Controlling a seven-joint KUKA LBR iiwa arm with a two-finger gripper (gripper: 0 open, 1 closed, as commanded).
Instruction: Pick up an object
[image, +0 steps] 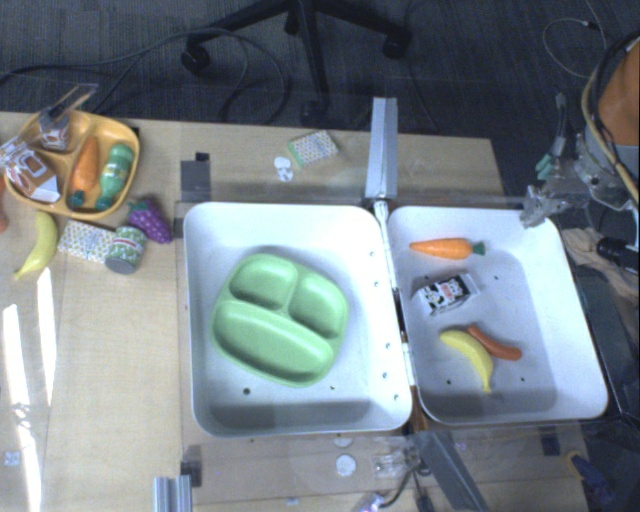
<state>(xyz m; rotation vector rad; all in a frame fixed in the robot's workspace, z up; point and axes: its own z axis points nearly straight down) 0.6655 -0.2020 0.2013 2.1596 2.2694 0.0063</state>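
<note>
Progress: nothing lifted yet; every toy lies loose in the right shallow white bin (585, 330), so the whole pick appears to remain.
Gripper: the metal gripper (545, 200) hangs at that bin's far right corner; whether its jaws are open or closed cannot be told.
Candidates: orange plastic carrot (441, 248) near the far wall, small black-and-white carton (443, 293) mid-bin, yellow plastic banana (468, 352) touching an orange-red sausage-shaped toy (495, 344).
Surroundings: green divided plastic plate (280, 318) in the left white bin (200, 330); yellow bowl of toy food (82, 165) on the wooden table (100, 400).
Obstacles: none above the toys; banana and sausage crowd each other.

Even overhead light, soft shadows inside white bins (200, 300); glare streaks on bench (60, 330) at left; slightly soft focus.
</note>
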